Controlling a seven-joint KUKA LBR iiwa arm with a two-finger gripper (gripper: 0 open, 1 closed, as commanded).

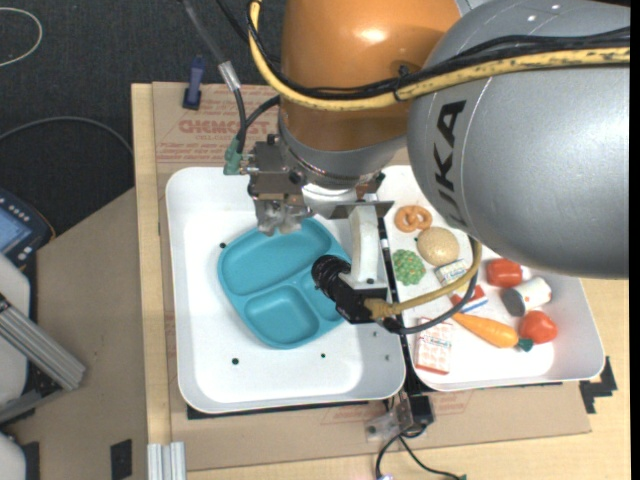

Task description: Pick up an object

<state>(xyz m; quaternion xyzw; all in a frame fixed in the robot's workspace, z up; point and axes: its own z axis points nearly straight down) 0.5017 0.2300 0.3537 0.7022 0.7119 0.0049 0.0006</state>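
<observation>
End effector [281,218] meets teal tray [275,283]; wrist hides its fingers.

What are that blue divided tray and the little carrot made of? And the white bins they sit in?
The blue tray looks like moulded plastic: one even teal colour, rounded compartments, a soft sheen. The carrot seems a plastic toy, smooth and uniformly orange, though rubber is possible. The left bin and right bin look like thin glossy white plastic with rounded rims.
</observation>
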